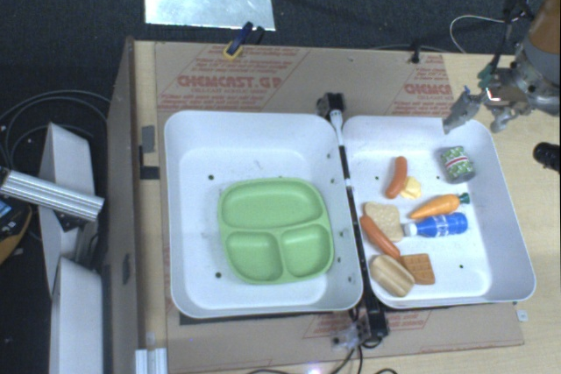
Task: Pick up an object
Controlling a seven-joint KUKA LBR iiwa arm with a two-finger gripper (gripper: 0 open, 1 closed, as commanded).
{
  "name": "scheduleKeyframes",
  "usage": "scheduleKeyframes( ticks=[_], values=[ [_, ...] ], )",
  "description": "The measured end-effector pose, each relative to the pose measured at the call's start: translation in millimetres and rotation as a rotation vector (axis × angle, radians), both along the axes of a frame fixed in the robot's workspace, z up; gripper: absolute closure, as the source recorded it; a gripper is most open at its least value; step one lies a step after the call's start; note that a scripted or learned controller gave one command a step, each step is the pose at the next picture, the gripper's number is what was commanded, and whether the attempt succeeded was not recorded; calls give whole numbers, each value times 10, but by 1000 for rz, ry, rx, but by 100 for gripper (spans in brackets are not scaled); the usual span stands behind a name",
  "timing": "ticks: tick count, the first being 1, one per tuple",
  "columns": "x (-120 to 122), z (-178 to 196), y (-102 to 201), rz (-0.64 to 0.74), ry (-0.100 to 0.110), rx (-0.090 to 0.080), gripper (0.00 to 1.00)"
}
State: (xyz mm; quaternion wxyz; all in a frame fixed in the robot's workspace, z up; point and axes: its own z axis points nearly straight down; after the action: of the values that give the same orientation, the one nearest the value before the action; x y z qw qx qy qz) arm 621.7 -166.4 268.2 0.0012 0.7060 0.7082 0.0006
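Just below jaws (481,111): green can (456,163).

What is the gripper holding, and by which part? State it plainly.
Nothing. The two-finger gripper hangs open above the right white bin's upper right corner, nothing between its fingers; the green patterned can lies untouched below.

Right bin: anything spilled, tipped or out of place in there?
Nothing stands out. The toy food lies loosely piled inside the right bin, with nothing over its rim. The green tray sits flat in the left bin. The gripper hangs open above the right bin's far corner.
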Motion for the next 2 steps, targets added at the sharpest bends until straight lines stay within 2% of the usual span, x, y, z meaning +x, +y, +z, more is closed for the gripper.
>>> scheduleKeyframes(
  ticks=[1,2],
  values=[
    [463,-1113,305,2,5,2,0],
    [164,-1847,520,-1,3,1,0]
  ],
)
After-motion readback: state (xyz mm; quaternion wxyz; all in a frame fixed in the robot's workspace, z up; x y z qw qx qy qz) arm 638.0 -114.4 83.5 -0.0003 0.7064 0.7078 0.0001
